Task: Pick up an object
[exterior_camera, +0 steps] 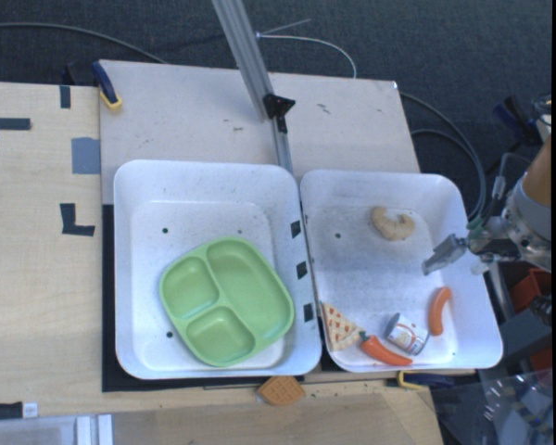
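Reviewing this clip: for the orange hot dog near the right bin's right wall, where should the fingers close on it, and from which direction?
Probably across the middle of the hot dog, coming straight down. It lies flat and nearly upright in view, so fingers would close on its long sides. It lies apart from the small can, though the right bin's wall looks close on one side.

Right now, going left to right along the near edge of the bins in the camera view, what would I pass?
Green plate → waffle slice → carrot → small can → sausage.
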